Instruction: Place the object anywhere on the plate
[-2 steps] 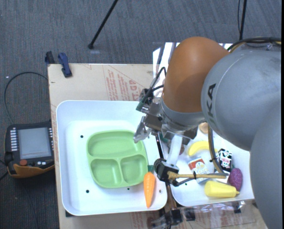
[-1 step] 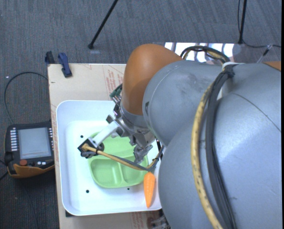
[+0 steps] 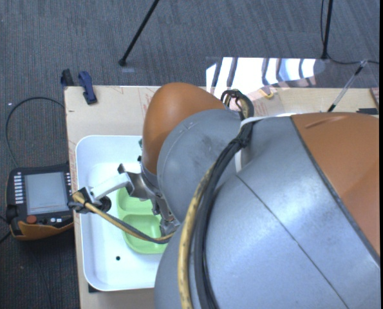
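Observation:
A light green plate (image 3: 138, 229) with compartments lies in the left white bin (image 3: 100, 262); the arm covers its right part. My gripper (image 3: 141, 187) hangs low over the plate's far edge, with the grey and orange arm (image 3: 255, 198) looming right behind it. A pale grey piece (image 3: 107, 186) juts left from the gripper toward the bin's left wall; I cannot tell whether it belongs to the gripper or is the object. A black and yellow cable (image 3: 114, 221) runs across the plate from the bin's left rim.
A small dark speck (image 3: 117, 258) sits on the bin floor near the front. A blue clamp (image 3: 86, 86) grips the bench's far left corner. A teach pendant (image 3: 40, 199) lies on the carpet to the left. The arm hides the right bin.

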You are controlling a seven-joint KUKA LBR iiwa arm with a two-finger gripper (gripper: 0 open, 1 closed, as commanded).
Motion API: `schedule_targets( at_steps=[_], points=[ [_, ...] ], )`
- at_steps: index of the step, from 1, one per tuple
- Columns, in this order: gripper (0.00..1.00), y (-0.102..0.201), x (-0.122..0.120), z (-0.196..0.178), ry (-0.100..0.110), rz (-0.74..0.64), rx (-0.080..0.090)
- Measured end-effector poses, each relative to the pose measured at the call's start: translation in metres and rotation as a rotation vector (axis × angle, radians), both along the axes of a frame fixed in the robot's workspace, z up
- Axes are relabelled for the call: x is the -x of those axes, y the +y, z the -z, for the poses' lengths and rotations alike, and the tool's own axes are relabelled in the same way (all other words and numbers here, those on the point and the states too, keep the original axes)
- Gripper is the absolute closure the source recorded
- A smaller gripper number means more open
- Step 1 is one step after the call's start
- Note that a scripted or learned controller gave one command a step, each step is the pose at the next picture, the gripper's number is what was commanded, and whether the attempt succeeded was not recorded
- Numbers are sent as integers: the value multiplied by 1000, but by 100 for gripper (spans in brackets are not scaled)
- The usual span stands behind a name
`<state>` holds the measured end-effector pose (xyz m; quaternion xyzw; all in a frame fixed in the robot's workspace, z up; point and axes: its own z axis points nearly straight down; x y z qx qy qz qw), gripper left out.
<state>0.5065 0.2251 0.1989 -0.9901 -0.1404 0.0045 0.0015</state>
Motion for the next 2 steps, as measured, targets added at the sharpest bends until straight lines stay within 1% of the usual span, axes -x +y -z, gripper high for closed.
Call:
schedule_targets(
  at_steps=[1,2],
  points=[
    [100,-5,-3,-10,0,16,0],
    [100,-10,-87,-171,-16,39,-5]
  ],
)
